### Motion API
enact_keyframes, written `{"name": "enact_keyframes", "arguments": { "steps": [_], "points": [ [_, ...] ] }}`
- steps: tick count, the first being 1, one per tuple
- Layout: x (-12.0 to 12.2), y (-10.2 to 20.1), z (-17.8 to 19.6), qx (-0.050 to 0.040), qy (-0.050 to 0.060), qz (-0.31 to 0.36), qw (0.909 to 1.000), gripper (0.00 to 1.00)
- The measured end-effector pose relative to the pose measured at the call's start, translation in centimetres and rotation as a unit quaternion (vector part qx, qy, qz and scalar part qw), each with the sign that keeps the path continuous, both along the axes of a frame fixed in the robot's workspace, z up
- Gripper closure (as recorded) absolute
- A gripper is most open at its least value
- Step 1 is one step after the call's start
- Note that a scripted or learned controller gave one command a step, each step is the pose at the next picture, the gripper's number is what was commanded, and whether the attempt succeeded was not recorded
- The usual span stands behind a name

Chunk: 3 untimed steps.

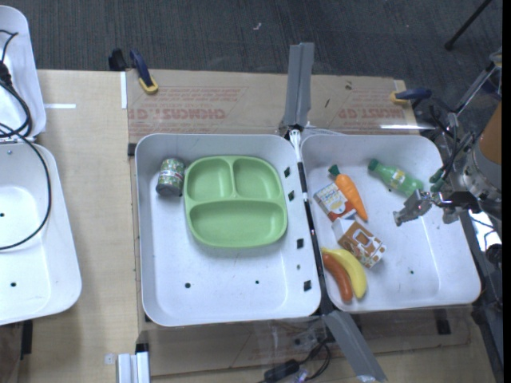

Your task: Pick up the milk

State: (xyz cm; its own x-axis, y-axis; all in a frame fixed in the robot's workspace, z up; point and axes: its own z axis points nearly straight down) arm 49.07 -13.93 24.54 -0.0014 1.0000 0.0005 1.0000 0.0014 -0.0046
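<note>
The milk [329,200] is a small white carton with red and blue print. It lies in the right bin [447,282] near that bin's left wall, and an orange carrot [350,195] rests against its right side. My gripper [409,210] hangs over the middle of the right bin, to the right of the milk and well apart from it. It is just below a green bottle [396,179]. Nothing is visibly held by it.
A brown carton [362,244], a banana [351,271] and a red sausage [337,278] lie in the right bin's front left. The left bin [160,286] holds a green divided plate [236,200] and a small can [170,176]. A grey divider post [299,86] stands between the bins.
</note>
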Motion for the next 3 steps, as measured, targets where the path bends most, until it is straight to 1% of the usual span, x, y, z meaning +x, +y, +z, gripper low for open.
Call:
{"name": "enact_keyframes", "arguments": {
  "steps": [1,2,3],
  "points": [
    [0.7,4.5,-13.6,0.0001,0.001,-0.016,0.9999,0.00],
    [0.7,4.4,-12.8,0.0001,0.002,-0.019,0.9998,1.00],
    [3.2,12.3,-1.6,-0.0012,0.000,-0.045,0.9990,1.00]
  ]
}}
